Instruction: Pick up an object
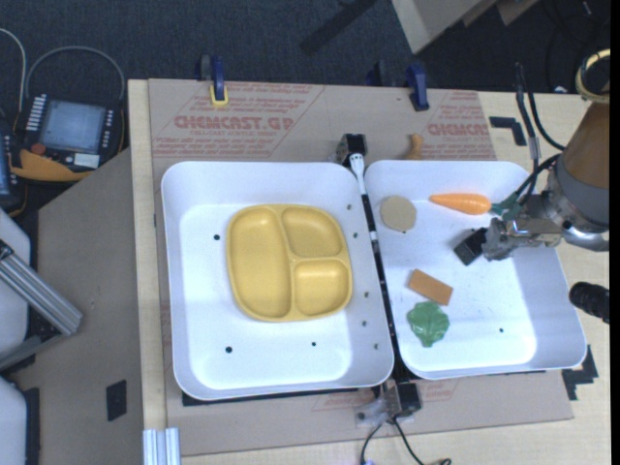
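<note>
While the arm (581,177) reaches in over the right bin's (542,342) right rim, its gripper (477,245) hangs above the bin's upper middle floor, and whether it is spread or pressed together cannot be told from this slanted look; nothing visible sits between its tips. A dark tip of the gripper points toward the bin's centre.

Four small things lie in the right bin. An orange carrot (461,202) rests near the bin's far edge, lying crosswise with its green end toward the right rim, just beyond the gripper. A round tan disc (397,213) sits near the bin's far left corner, close to the wall shared with the other bin. A small orange-brown block (428,287) lies tilted at about the middle of the bin's left half, nearer the front than the gripper and apart from it. Just in front of the block, a green leafy piece (427,323) rests toward the bin's front left, almost touching the block.

In the left bin (194,260) a yellow divided plate (289,261) with three compartments lies at the centre of the floor.

Both bins stand side by side on a brown board (155,143) with red lettering along its far edge, where two blue clamps (215,76) grip it.
</note>
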`<action>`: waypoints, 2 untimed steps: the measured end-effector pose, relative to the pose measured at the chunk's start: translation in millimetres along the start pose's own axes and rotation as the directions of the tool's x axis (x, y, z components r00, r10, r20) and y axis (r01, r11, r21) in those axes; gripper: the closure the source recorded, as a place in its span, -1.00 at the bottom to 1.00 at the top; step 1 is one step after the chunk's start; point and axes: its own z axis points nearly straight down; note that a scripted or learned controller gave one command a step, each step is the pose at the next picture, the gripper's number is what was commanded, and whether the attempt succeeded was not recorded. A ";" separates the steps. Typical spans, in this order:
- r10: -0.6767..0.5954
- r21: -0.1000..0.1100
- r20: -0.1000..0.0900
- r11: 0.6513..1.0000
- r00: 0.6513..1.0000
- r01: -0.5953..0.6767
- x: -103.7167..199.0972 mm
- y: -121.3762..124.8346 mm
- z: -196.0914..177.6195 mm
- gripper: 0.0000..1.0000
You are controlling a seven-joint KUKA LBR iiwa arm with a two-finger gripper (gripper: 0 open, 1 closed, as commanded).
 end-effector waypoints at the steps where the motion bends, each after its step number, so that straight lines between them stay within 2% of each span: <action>1: -0.001 -0.003 0.001 1.000 1.000 0.001 55.3 19.8 -4.6 1.00; 2: 0.001 0.003 0.000 1.000 1.000 -0.001 105.4 33.8 13.6 1.00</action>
